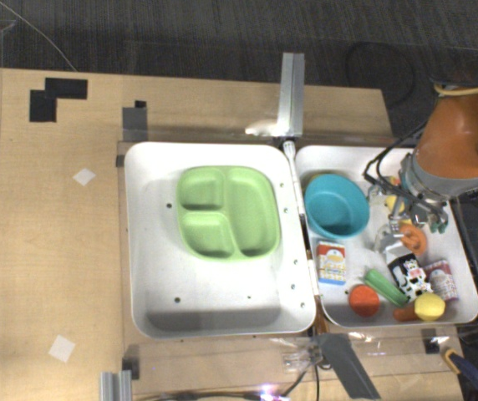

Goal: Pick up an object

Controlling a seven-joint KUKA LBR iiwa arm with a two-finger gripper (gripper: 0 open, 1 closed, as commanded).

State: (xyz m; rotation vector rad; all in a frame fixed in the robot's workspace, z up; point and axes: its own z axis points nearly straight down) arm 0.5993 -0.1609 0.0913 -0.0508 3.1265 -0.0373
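A pale wooden bench (47,249) on dark carpet carries two white bins: the left bin (151,307) holds a green divided tray (226,211), the right bin (466,303) a blue bowl (336,206) and small toys. The gripper (402,224) hangs low in the right bin, touching or just above an orange toy (414,239). How it stands cannot be told from here.

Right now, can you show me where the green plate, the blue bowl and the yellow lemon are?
green plate (226,211): camera view, on the ridge between its compartments.
blue bowl (336,206): camera view, on its inside bottom.
yellow lemon (429,307): camera view, on its rounded top.
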